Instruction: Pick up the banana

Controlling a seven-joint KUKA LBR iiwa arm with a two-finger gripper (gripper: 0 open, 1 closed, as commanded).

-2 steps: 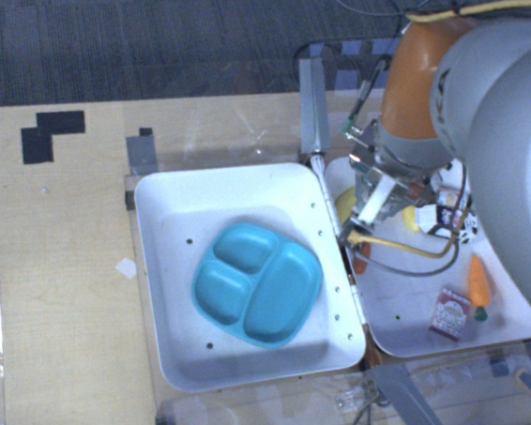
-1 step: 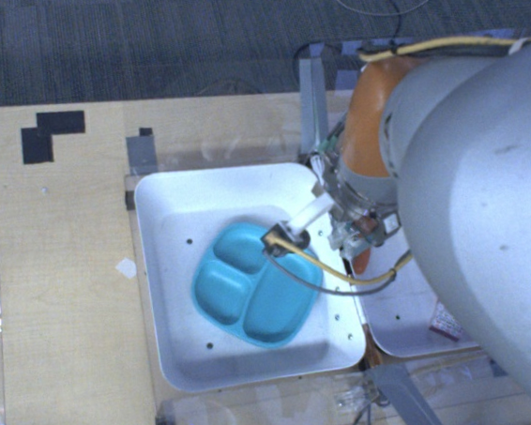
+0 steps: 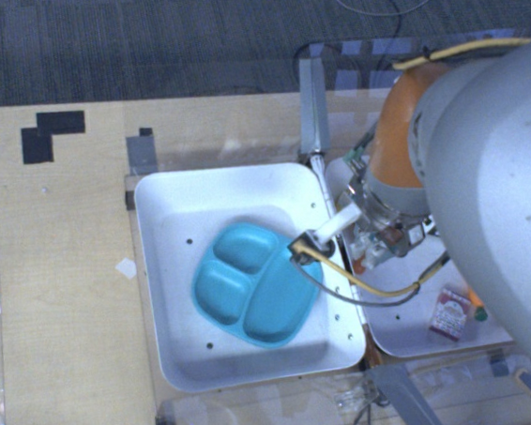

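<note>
I am looking down at the bench, and the job is not done yet. The gripper (image 3: 379, 245) hangs low over the near left part of the right bin (image 3: 400, 329), close to the wall between the bins. I cannot tell if the gripper is open or closed, because the big grey arm (image 3: 508, 181) is in the way. I see nothing yellow held in it, so I think the pick has not happened.

I cannot tell where the banana is. The arm covers most of the right bin, so my guess is that the banana lies under it. All of the task is left: find the banana, grab it and lift it.

Now I count. There are 2 white bins. The left bin (image 3: 167, 264) holds 1 blue plate (image 3: 254, 283) with 3 parts, and nothing lies on the plate. In the right bin, at the near side, I see 1 small red and white packet (image 3: 449, 313). There is 1 arm with 1 gripper.
</note>
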